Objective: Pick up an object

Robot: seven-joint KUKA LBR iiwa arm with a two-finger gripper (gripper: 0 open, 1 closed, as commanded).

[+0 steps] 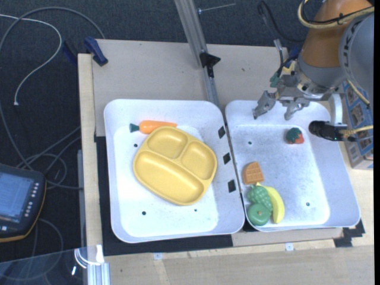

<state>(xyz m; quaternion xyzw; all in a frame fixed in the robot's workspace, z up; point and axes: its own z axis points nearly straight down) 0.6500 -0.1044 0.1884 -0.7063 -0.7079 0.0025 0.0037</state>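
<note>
Hand: two grey fingers spread apart with nothing between them, poised over the far left corner of the right bin, pointing down.
Arm: grey with an orange band above the wrist, reaching in from the right edge of the view; cables loop over its top.
Right bin: shallow and white, speckled floor, sitting just beside the left bin with a few small black clips along the shared edge.
Red-and-green toy: small piece near the far right of the right bin, near the hand but apart from it; too small to tell what food it is.
Toy cracker: tan, ridged, lying near the left wall of the right bin.
Toy grapes: green cluster just in front of the cracker.
Toy banana: yellow, touching the grapes on their right side.
Green round toy: at the near left corner of the right bin, touching the grapes and the banana.
Left bin: shallow and white.
Yellow divided plate: three compartments, lying tilted across the middle of the left bin.
Toy carrot: orange with a green top, lying just beyond the plate's far edge.
Desk: pale wood surface carrying both bins; a metal post rises from its far side.
</note>
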